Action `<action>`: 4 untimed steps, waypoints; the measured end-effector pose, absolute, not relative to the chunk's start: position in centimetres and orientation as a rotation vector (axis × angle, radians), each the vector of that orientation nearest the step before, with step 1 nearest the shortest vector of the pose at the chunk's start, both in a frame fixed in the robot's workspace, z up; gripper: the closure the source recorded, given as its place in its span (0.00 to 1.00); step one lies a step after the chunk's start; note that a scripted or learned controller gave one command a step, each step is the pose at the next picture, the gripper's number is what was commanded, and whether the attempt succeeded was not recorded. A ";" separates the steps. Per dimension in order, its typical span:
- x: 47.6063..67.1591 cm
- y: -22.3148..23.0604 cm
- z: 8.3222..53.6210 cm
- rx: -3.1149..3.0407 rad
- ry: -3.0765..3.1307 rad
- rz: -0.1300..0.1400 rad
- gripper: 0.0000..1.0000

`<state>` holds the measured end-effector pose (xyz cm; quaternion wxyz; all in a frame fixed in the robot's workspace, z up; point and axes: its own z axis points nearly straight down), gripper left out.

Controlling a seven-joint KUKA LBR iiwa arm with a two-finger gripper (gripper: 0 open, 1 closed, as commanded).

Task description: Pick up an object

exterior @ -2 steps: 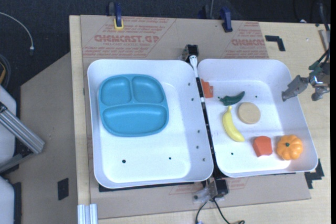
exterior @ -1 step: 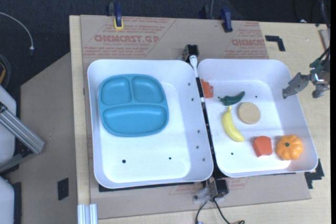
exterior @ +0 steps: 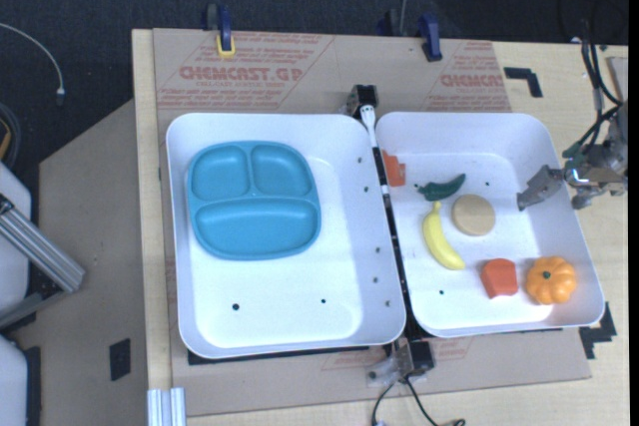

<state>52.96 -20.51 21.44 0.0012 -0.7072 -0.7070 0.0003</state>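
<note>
Two white bins (exterior: 300, 329) sit mid-frame; my gripper (exterior: 555, 189) hangs spread and holding nothing at the right, above the pumpkin (exterior: 551, 280).

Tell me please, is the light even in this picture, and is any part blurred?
In the camera view the light is soft and fairly even; the blue divided plate shows a mild sheen, the pumpkin casts only a faint shadow, and the gripper at the right bin's edge looks slightly blurred.

A lab: clamped board (exterior: 300, 65) (cables trailing) under white bins (exterior: 200, 294).
</note>
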 end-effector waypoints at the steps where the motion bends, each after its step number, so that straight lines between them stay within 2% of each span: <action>1: 53.9 -20.1 16.2 -2.217 -2.219 0.003 0.00; 2: 54.6 -19.4 10.9 -2.219 -2.220 0.000 0.00; 3: 54.6 -19.4 12.0 -2.222 -2.222 0.000 1.00; 4: 55.2 -18.6 16.8 -2.222 -2.225 -0.001 1.00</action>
